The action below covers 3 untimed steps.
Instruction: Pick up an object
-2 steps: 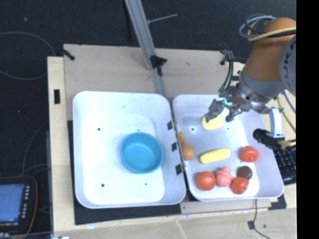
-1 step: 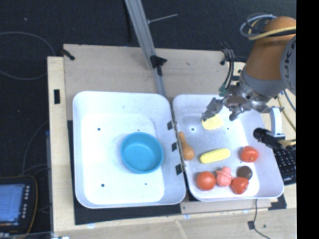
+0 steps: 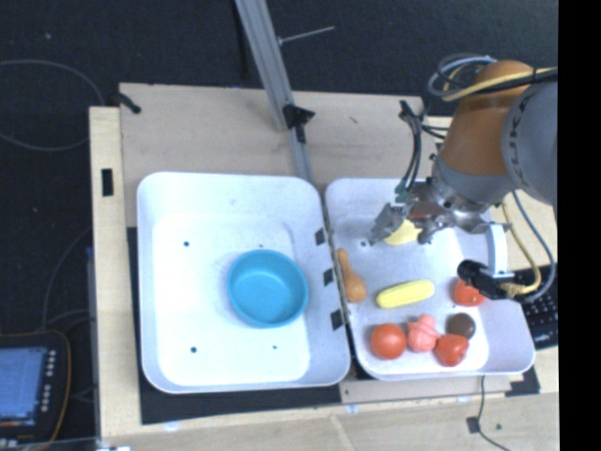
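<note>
A grey arm [image 3: 488,148] with an orange band reaches in from the right over the right-hand white bin [image 3: 362,205], its two-finger gripper [image 3: 406,228] hanging low above the bin's far half. The fingers stand spread wide, one tip down at the left near the bin floor and the other to the right, with a pale yellow object [image 3: 402,236] lying on the floor between them; it cannot be told whether either finger touches it. Nearer in the same bin lies a yellow banana-shaped piece [image 3: 405,294], and along the bin's left wall rests an orange carrot-like piece [image 3: 351,280]. Along the near edge sit a red tomato-like ball [image 3: 388,340], a pink object [image 3: 423,333] just beside it, a second red piece [image 3: 452,348] and a dark brown round object [image 3: 460,325] close behind that one. Another red object [image 3: 467,295] lies by the right wall, partly covered by a black part of the arm's fittings. The left-hand white bin [image 3: 169,205] holds a blue bowl [image 3: 268,287], upright, near its right side. A grey metal rail [image 3: 268,54] slants across the bench beyond the bins.
</note>
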### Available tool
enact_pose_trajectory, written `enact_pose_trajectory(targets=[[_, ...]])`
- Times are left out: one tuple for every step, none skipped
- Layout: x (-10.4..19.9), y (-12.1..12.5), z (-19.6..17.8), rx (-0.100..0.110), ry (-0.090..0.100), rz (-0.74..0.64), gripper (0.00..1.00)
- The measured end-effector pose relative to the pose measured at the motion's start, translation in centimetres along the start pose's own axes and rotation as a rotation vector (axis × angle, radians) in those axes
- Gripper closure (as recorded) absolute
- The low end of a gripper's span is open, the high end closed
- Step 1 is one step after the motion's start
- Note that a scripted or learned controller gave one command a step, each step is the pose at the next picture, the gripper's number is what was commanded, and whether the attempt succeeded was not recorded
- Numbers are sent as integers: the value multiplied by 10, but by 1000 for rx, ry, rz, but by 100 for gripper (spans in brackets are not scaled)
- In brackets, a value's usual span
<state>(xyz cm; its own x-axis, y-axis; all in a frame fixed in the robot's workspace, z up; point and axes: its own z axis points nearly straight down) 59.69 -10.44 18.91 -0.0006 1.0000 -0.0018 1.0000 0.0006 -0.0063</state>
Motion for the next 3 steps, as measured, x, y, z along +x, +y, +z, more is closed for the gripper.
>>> enact_pose_trajectory(targets=[[4,3,45,-2,0,3,0],[2,3,91,-3,-1,5,0],[2,5,76,-12,2,10,100]])
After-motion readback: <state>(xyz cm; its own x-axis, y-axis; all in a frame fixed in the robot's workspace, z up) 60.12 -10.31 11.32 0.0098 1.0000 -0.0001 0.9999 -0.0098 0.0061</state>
